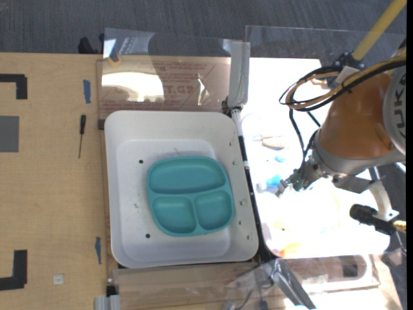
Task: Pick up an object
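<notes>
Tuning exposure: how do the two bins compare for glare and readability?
Camera view: the right bin is blown out to near-white, its contents reduced to faint smudges; the gripper reads dark against the glare. The left bin is evenly lit, and the teal divided tray in it is sharp.

A teal three-compartment plastic tray (190, 195) fills the middle of the left white bin (122, 173), leaving bare margins around it. The grey-and-orange arm (355, 124) looms over the glare-washed right bin (310, 237), blocking its right side.
</notes>
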Controlling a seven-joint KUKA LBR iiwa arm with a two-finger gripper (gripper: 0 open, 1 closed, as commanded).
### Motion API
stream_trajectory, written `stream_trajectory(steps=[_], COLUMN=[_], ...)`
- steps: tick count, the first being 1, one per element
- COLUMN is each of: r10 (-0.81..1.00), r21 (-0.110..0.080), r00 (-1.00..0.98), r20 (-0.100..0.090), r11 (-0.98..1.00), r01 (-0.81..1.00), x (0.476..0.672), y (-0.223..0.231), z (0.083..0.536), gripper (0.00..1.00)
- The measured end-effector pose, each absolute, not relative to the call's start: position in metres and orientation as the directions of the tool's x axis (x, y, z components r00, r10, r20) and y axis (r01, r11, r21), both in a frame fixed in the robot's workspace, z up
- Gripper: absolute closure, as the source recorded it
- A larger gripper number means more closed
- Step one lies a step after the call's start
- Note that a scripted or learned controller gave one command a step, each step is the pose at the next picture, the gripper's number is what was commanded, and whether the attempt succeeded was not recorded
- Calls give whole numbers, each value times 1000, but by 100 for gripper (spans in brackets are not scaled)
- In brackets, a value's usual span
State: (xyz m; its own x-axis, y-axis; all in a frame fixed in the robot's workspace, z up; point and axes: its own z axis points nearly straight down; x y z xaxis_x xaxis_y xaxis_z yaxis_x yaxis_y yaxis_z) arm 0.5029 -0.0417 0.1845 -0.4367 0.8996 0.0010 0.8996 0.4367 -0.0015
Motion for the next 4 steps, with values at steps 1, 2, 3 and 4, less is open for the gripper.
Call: stream_trajectory(steps=[1,2,3,4], r10=[916,1000,907,675], r21=[0,-1,6,-2], r00=[-401,16,-420,-738], r20=[4,0,-3,3], r11=[401,-16,420,738], r01=[916,1000,907,675], x=[479,514,542,511], y=[17,9,-2,-20], z=[184,184,241,183], gripper=[100,100,100,100])
